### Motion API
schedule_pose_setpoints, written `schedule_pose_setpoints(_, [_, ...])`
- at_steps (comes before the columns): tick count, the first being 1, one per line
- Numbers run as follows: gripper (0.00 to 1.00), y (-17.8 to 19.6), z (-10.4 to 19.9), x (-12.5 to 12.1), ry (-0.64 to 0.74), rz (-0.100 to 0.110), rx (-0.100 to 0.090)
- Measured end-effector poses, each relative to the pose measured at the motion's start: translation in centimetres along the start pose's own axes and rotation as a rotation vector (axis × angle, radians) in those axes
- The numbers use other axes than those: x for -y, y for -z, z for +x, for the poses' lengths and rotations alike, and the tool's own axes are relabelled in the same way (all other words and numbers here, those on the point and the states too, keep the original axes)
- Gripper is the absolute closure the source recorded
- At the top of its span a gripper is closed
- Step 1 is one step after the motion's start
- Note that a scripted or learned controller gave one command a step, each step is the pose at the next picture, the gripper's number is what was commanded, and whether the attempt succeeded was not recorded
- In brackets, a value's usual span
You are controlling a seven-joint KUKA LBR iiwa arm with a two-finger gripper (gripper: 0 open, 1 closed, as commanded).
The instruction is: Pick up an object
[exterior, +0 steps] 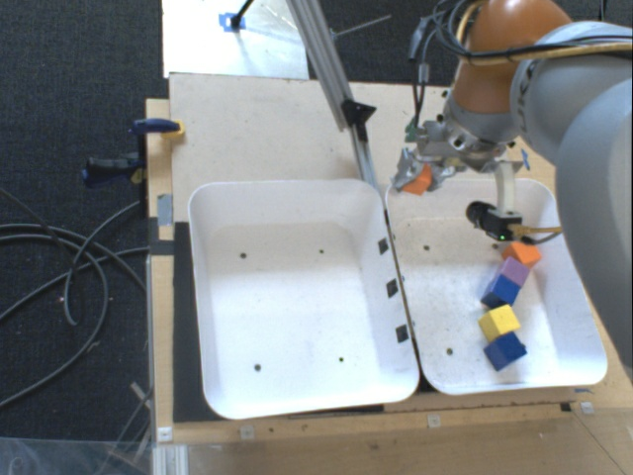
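Up near the top centre-right of the frame, the gripper (419,171) hangs above the right bin (445,364) with a small orange block (418,180) pinched between its fingers, clear of the floor. Lower right, hard-edged blocks lie in a loose row: orange (523,254), lilac (514,270), blue (500,290), yellow (499,321), blue (505,349). The left bin (297,216) looks smooth, glossy plastic.
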State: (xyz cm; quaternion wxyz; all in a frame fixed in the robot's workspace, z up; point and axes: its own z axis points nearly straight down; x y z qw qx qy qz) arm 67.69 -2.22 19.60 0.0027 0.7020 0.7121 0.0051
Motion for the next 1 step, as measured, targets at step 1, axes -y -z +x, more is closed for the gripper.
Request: schedule_pose_setpoints(1, [1.00, 2.32, 7.43, -0.15, 0.000, 0.006, -0.001])
